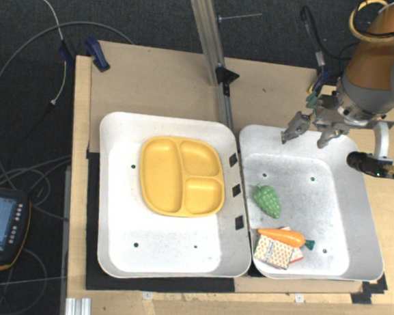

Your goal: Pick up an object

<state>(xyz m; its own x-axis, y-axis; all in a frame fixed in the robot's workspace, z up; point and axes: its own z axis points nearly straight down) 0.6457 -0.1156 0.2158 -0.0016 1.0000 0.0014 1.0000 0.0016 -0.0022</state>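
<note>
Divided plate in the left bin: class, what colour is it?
Yellow. The plate shows plainly in the camera view, in the left bin.

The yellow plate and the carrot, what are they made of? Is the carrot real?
The yellow plate looks like plastic: one even colour, smooth, softly shiny, with three moulded compartments. The carrot looks like a toy, probably plastic too: its orange is flat and uniform, with a neat green tip. From this far, rubber or foam cannot be ruled out.
</note>
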